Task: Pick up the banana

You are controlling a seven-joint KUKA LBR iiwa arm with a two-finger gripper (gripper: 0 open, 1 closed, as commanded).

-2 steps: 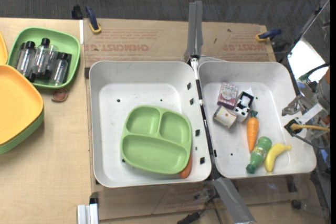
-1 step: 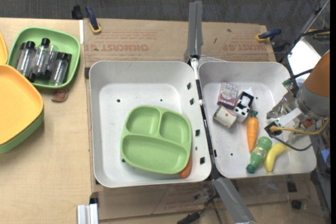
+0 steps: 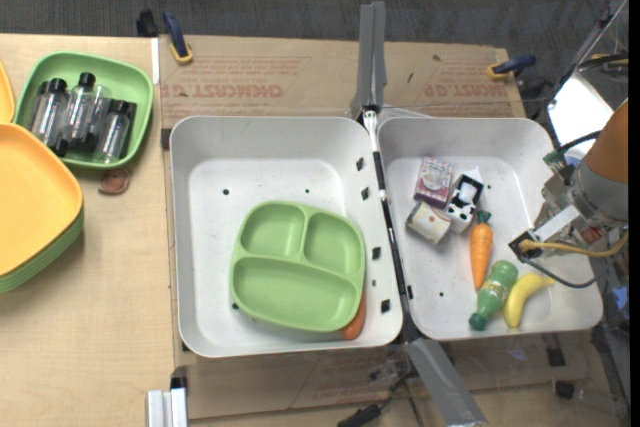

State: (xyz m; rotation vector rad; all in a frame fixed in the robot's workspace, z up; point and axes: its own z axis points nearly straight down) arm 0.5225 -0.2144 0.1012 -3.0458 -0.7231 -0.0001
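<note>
Left bin (image 3: pixel 200 155): we note a green divided plate (image 3: pixel 300 265). Right bin (image 3: pixel 440 315): small boxes (image 3: pixel 435 180) near the middle, then a carrot (image 3: pixel 481 250), then a green bottle (image 3: pixel 493 293). The banana (image 3: pixel 525 295) lies just beside the bottle, near the bin's front right corner. The gripper (image 3: pixel 560 215) hangs over the right wall, above the banana; we cannot tell whether it is open or closed.
</note>
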